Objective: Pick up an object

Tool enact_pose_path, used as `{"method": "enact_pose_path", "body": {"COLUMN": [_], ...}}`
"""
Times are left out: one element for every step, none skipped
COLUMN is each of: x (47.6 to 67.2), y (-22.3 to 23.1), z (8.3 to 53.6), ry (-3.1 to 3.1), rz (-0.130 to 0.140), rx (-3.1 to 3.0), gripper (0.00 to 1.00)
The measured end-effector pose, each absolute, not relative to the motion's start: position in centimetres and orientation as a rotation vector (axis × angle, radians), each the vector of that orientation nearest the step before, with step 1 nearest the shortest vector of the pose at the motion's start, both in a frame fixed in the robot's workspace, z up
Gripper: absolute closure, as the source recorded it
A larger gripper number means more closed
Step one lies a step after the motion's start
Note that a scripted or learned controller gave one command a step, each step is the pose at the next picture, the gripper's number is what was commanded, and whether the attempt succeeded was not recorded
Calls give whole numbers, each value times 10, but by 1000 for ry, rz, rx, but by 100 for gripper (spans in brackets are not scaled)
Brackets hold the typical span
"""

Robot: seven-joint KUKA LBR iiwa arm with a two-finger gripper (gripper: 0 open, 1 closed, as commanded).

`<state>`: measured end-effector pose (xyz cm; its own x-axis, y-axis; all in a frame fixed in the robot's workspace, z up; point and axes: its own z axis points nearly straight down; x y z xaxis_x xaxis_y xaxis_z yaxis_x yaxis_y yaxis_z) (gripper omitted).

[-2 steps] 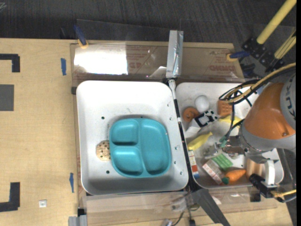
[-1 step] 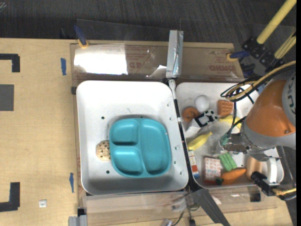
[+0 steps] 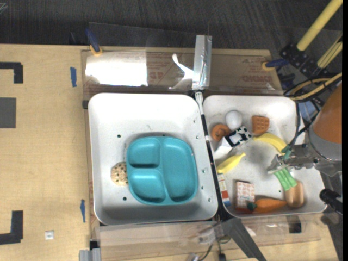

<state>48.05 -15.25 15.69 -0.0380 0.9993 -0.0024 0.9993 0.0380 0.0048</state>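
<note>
Nearest the lens, a carrot (image 3: 268,204) lay along the front wall of the right bin (image 3: 291,109), beside a small box (image 3: 244,192) with print too blurry to read. Red lettering on the cardboard (image 3: 163,69) behind was unreadable too. Gripper (image 3: 283,160) sat over the green stalk (image 3: 285,178); couldn't tell how the jaws stood. Left bin (image 3: 109,113) had room around its teal plate (image 3: 161,169).

one fixed camera above the bench (image 3: 43,145), slanted down, both white bins (image 3: 109,113) in frame
</note>
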Motion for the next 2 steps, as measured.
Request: {"method": "enact_pose_path", "body": {"x": [481,508], "y": [-158,-82], "z": [87,214], "ry": [2228,2150], "rz": [4,11], "rx": [2209,2285], "gripper": [100,100]}}
